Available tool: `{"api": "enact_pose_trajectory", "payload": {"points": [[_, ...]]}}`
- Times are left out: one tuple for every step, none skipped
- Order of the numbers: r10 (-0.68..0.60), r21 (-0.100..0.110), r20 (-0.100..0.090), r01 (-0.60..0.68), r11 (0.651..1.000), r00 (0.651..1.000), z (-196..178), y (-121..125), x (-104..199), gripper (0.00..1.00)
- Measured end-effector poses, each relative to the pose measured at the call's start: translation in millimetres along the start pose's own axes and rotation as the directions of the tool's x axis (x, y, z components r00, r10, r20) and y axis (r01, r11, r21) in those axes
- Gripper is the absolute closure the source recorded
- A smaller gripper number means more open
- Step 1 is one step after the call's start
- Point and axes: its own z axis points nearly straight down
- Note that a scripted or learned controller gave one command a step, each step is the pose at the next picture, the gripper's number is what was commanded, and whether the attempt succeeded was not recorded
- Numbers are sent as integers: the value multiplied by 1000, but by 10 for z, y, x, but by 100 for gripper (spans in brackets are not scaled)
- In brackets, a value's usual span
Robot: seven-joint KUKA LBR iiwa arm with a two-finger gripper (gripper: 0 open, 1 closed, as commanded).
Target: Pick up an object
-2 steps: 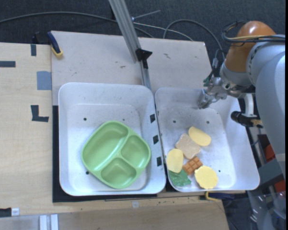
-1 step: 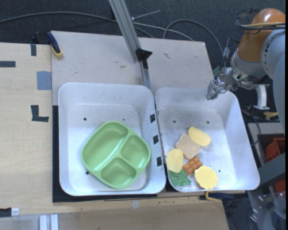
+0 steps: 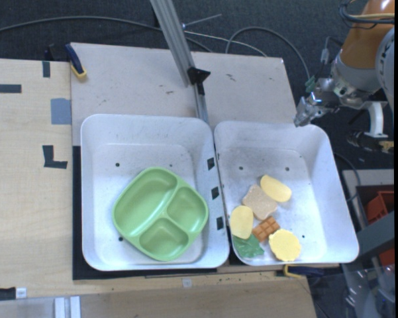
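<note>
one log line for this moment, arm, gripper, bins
arm: two-finger gripper over back rim of right white bin | holding: nothing seen | right bin: toy food pieces | left white bin: green divided plate

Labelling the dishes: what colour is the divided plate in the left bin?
Light green; the divided plate shows clearly in the camera view.

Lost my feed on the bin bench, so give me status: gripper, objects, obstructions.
Gripper above right bin's far right corner, nothing seen between fingers. Toy food pieces lie clustered at the bin's near side. Nothing between them.
</note>
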Motion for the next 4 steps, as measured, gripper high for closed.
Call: {"api": "enact_pose_trajectory", "payload": {"points": [[-3,7,-2,3,1000,1000,52,-211,437,100],[-5,8,-3,5,1000,1000,105,-409,1003,100],[-6,6,-4,6,1000,1000,-44,-602,1558,100],[-6,7,-3,6,1000,1000,-171,-822,2089,100]]}}
